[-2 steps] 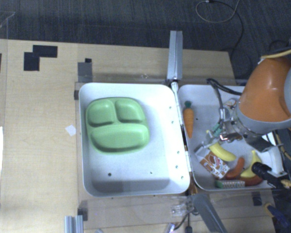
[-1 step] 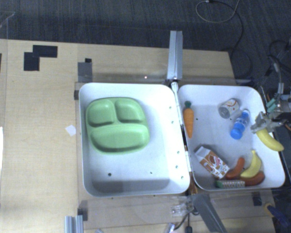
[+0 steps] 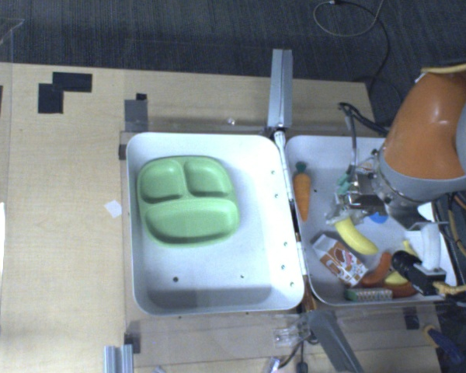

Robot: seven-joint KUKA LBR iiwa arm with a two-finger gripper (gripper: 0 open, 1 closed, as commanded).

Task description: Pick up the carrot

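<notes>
Lying in right bin point(image 3: 320, 148), carrot point(image 3: 302, 195) rests close along left wall, orange body pointing toward near side, green top toward far side. Gripper point(image 3: 357, 202) hangs over middle of same bin, apart from carrot, just above banana point(image 3: 355, 236); whether released or clenched, cannot tell. Brown packet point(image 3: 340, 260) sits near banana. Left bin point(image 3: 217, 286) holds green divided tray point(image 3: 188, 200).
</notes>
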